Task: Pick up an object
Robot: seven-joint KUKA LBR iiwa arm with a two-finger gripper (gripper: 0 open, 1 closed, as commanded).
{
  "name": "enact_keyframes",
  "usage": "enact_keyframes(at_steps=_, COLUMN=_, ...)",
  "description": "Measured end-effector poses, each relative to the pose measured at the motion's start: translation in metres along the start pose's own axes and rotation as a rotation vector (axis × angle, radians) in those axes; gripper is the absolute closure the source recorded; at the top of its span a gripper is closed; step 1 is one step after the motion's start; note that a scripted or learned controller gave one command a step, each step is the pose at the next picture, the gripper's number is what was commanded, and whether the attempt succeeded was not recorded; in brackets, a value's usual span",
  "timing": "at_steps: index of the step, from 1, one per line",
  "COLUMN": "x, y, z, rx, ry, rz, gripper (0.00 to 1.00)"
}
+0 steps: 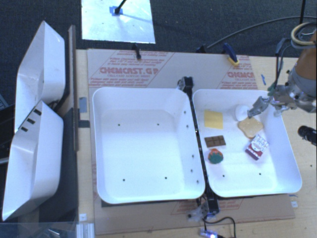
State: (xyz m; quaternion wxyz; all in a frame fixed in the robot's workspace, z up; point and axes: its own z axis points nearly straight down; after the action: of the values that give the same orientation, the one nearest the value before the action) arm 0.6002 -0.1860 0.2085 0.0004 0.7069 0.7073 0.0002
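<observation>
So the claw [257, 107] hangs right over the white ball [241, 112] and tan cookie [250, 127] at the right bin's [277, 182] top edge, can't tell its opening, nothing visibly gripped.

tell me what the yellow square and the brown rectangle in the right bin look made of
The flat yellow square looks like matte foam or soft plastic: even colour, no glare. The small brown rectangle has a faint grid of segments, like a moulded plastic chocolate bar. Both are guesses at this resolution.

Item count: six objects, two bins.
One yellow square [214, 118], brown block [215, 141], red-green ball [215, 156], white lump [241, 112], tan piece [250, 128], red-white packet [256, 147].
</observation>
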Motion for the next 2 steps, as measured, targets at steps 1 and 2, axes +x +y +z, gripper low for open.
enact_keyframes(at_steps=1, x=0.071, y=-0.049, z=0.124, rx=0.010, ry=0.003, rz=-0.003, gripper=0.00)
enact_keyframes(at_steps=2, x=0.095, y=0.007, z=0.124, rx=-0.001, ry=0.000, rz=-0.003, gripper=0.00)
